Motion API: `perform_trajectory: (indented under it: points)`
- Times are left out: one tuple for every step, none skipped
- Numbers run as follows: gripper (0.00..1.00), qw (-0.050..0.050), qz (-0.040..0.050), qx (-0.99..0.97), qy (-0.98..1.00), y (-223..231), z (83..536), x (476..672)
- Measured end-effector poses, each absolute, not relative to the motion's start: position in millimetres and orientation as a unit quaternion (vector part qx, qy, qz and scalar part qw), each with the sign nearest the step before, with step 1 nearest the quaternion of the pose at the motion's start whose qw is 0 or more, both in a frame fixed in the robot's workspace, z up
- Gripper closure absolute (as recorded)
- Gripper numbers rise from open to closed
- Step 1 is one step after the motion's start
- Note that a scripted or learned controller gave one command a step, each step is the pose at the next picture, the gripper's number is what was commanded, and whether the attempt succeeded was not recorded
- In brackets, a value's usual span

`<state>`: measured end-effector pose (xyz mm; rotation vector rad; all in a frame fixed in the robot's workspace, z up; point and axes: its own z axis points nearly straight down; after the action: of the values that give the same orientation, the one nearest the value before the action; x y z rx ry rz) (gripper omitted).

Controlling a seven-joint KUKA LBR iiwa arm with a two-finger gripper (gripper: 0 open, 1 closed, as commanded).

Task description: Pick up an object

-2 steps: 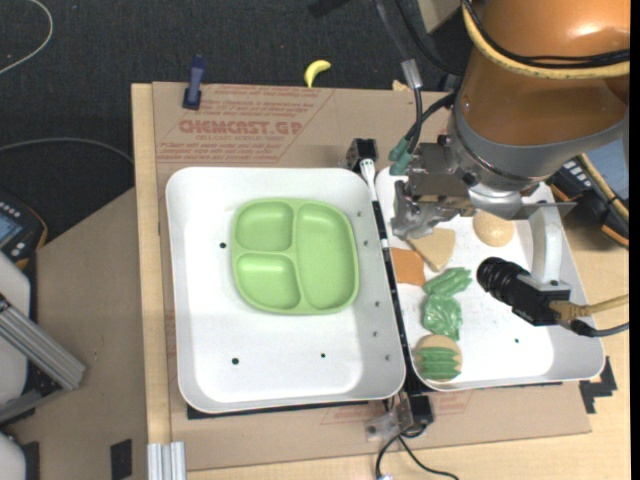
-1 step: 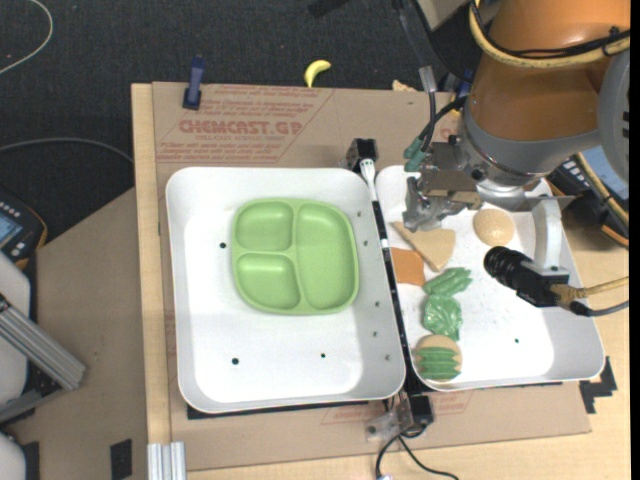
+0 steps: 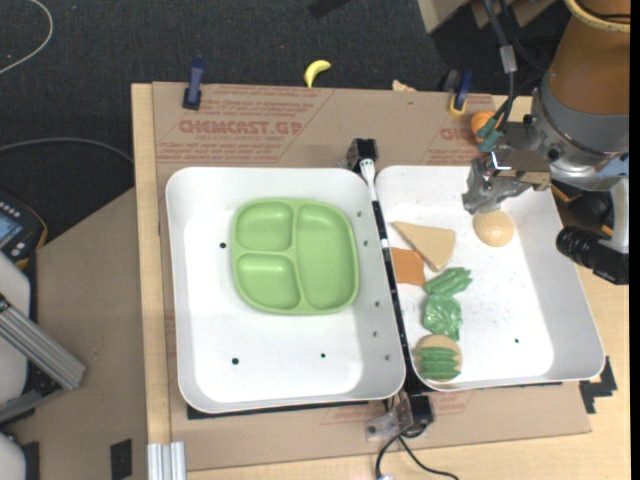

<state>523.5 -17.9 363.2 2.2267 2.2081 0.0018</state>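
Note:
My gripper (image 3: 487, 194) hangs over the back of the right bin (image 3: 560, 298), just above and left of a round tan ball-like object (image 3: 494, 230). Nothing shows between its fingers. Further left in the same bin lie a tan wedge (image 3: 427, 242), an orange square piece (image 3: 406, 266), a leafy green toy (image 3: 443, 300) and a round burger-like toy (image 3: 438, 357) near the front rim.
The left bin (image 3: 200, 318) holds a green divided plate (image 3: 296, 255). A black divider bar (image 3: 380, 238) runs between the bins. Blue clamps (image 3: 193, 83) sit at the board's back edge, and a small yellow banana (image 3: 316, 70) lies beyond it.

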Motion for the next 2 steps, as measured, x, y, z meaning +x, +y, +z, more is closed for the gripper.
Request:
perform_trajectory:
  points:
    - [1.0,-0.001,-0.002,0.709,0.705,-79,264,560.5]
    - [1.0,-0.005,-0.0021,0.706,0.708,-25,238,492.2]
